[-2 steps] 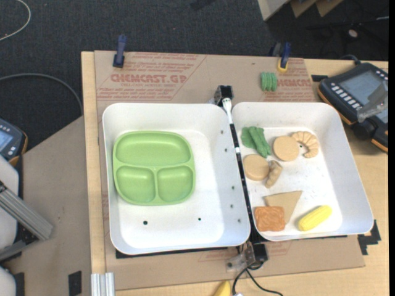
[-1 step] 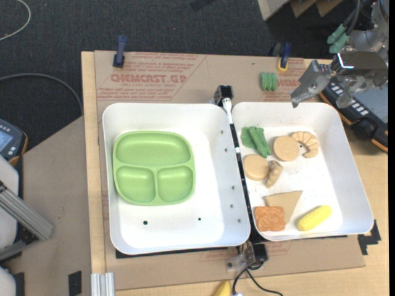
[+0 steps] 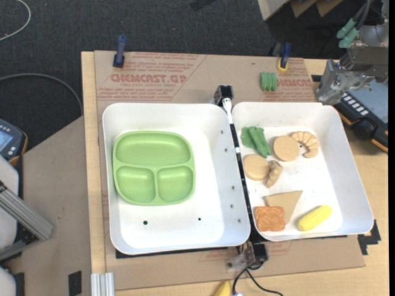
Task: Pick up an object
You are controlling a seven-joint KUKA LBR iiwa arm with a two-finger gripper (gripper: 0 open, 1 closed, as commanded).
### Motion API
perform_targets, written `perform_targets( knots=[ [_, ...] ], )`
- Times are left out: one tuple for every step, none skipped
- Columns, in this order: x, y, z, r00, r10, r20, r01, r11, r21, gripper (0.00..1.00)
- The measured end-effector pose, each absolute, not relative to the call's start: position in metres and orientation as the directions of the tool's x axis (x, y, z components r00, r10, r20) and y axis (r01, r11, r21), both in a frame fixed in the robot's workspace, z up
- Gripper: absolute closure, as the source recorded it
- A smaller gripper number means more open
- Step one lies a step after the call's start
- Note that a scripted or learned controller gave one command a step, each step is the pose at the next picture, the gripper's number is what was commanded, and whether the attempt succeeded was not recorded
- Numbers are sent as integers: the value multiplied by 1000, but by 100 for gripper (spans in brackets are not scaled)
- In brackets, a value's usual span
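Camera view, looking down on the table (image 3: 321, 251): hand (image 3: 336, 85) sits up at the far right corner, just past the right bin's (image 3: 355, 184) back rim, grey metal w/ a teal bit above it. Can't tell if it's apart or together, too cluttered up there. Nothing visible in its grip.

Below and left of the hand, inside the right bin, the pick candidates: round tan disc (image 3: 286, 148), w/ a ridged croissant-like piece (image 3: 307, 143) touching its right side, closest to the hand. Left of those, green leafy piece (image 3: 256, 140) near the bin's back-left corner. Further down, second tan round (image 3: 255, 166) w/ a small knobbly beige bit (image 3: 273, 173) against it. Then a tan wedge (image 3: 285, 200), an orange square piece (image 3: 270, 217) touching the wedge's lower left, and a yellow corn-like piece (image 3: 315, 217) at the front, farthest from the hand.

Well left of the hand, left bin (image 3: 123, 227) holds a green divided plate (image 3: 153, 167), three compartments. Small green item (image 3: 268, 81) lies outside the bins on the cardboard sheet (image 3: 154, 73), left of the hand, near a clamp (image 3: 284, 57).
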State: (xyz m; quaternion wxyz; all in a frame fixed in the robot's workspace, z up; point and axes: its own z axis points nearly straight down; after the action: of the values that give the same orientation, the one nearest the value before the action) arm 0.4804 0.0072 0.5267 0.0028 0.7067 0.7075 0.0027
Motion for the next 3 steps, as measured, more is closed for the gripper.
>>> perform_targets(
  knots=[
    [478, 24, 415, 0, 1000, -1, 1000, 0, -13, 100],
    [480, 86, 536, -9, 1000, 4, 1000, 8, 16, 100],
    [479, 39, 497, 5, 1000, -1, 1000, -5, -4, 100]
  ],
)
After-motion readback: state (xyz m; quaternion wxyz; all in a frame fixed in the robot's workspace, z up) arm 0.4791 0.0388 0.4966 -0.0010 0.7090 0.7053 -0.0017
